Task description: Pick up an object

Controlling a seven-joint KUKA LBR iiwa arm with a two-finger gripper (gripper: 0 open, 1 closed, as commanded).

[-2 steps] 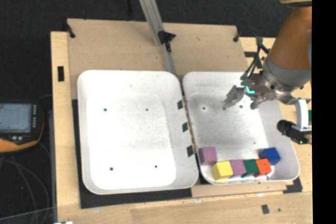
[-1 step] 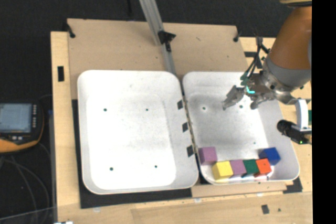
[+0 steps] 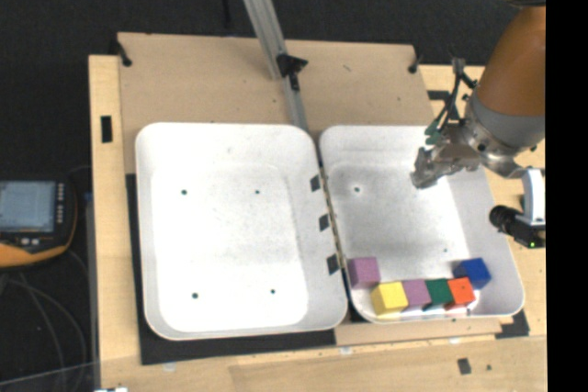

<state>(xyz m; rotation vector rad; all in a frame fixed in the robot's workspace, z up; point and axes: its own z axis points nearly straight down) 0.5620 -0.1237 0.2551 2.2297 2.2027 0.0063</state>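
Several small blocks lie along the near edge of the right bin [image 3: 395, 151]: a purple block [image 3: 364, 270], a yellow block [image 3: 390, 296], a second purple one [image 3: 416, 292], a green block [image 3: 438, 291], an orange block [image 3: 460, 291] and a blue block [image 3: 473, 271]. My gripper [image 3: 425, 173] hangs over the far right part of that bin, well above and away from the blocks. Nothing shows between its fingers.
The left bin [image 3: 230, 225] sits beside the right one, with small clips along the shared wall. A slanted metal pole [image 3: 262, 14] rises behind the bins. A handheld pendant [image 3: 32, 211] lies off the bench at the left.
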